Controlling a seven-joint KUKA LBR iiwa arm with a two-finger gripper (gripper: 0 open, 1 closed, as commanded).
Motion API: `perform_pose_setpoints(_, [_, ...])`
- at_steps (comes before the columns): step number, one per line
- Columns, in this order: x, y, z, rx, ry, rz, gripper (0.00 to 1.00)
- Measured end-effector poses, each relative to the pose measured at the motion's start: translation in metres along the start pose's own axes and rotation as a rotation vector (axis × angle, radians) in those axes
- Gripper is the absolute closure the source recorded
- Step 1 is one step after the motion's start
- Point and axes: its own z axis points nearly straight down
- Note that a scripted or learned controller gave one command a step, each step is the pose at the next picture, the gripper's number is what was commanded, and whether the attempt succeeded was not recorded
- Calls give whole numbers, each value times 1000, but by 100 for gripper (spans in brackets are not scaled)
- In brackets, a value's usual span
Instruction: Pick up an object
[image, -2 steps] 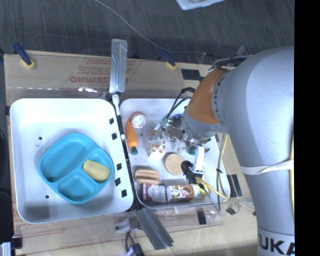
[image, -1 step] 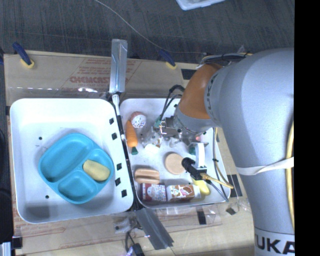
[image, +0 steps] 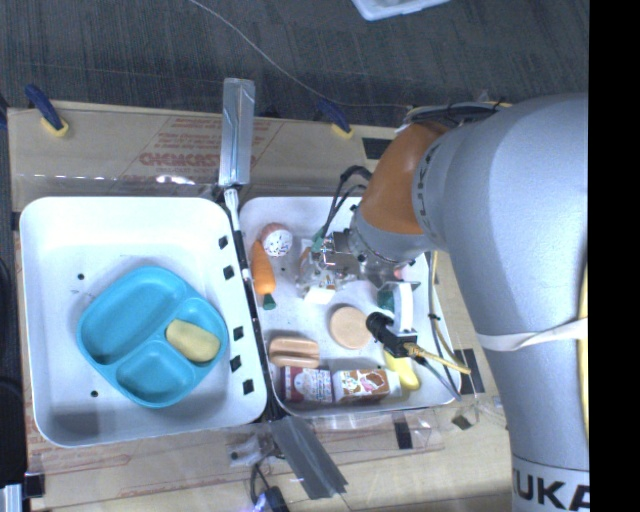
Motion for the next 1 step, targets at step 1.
perform_pose_setpoints(1, [93,27,-85,-5,3,-6,100])
